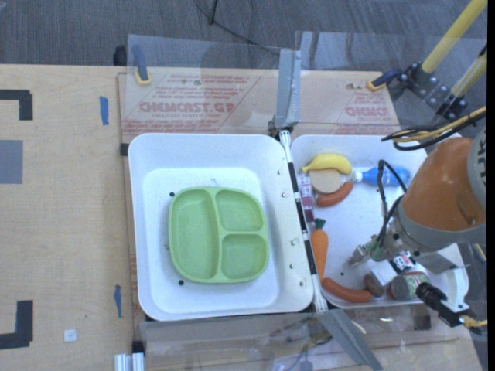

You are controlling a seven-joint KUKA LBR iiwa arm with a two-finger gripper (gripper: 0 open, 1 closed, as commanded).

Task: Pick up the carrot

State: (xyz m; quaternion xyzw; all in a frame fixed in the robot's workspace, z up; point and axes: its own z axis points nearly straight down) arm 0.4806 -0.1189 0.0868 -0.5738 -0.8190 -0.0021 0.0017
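Observation:
The carrot (319, 248) is orange with a small green top. It lies lengthwise along the left wall of the right bin (363, 147), its top pointing to the back. My gripper (370, 253) hangs over the same bin, a short way to the right of the carrot and not touching it. Nothing shows in its grasp. The orange wrist band (441, 192) sits above and to the right of it.
Behind the carrot lie a banana (329, 162), a tan round slice (326, 180), a red sausage (335, 197) and a blue item (376, 176). Another red sausage (348, 291) and brown pieces (402, 287) lie at the bin's front. The left bin (147, 207) holds a green divided plate (219, 234).

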